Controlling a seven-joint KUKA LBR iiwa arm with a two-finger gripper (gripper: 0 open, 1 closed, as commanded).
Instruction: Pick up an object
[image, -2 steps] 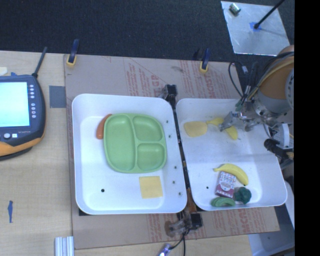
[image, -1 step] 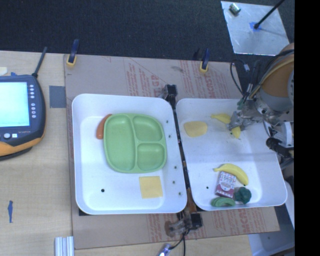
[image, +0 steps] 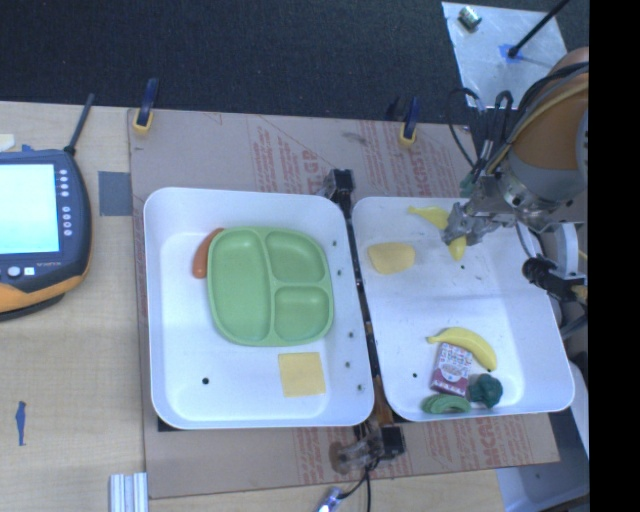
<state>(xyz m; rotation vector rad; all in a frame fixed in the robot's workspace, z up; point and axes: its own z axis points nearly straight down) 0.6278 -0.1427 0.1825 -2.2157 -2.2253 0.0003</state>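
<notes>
Objects fill the right bin (image: 520, 300). At its far edge lies a small yellow piece (image: 430, 214), and the end effector (image: 462, 238) sits low just beside it, over another yellow bit (image: 457, 249); whether it grips that bit, or how wide it stands, I cannot tell. A pale yellow slice (image: 391, 257) lies near the bin's far left corner. Toward the near right corner are a banana (image: 468, 342), a pink packet (image: 452, 367), a dark green piece (image: 486, 390) and a light green piece (image: 445, 404). The left bin (image: 165, 300) holds a green divided plate (image: 270, 285), an orange sausage (image: 204, 252) at the plate's left rim, and a yellow cheese square (image: 302, 374). A handheld screen (image: 40, 228) rests on the bench's left edge.
</notes>
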